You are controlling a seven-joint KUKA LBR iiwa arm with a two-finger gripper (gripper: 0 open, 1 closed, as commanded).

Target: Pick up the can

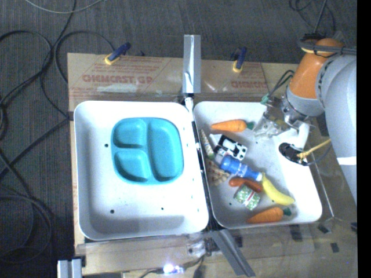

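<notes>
Since can (247, 197) lies small, tipped among clutter at near side of right bin (307, 181), rigid, light, slick body is judged; grasp across curved sides advised. Gripper (268, 122) sits far corner; jaw state cannot be told.

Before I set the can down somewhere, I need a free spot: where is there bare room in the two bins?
Left bin: bare floor all around the blue tray, widest along the near edge. Right bin: crowded down its middle, from the carrot past the blue bottle to the banana; the gripper sits over the far right corner.
</notes>
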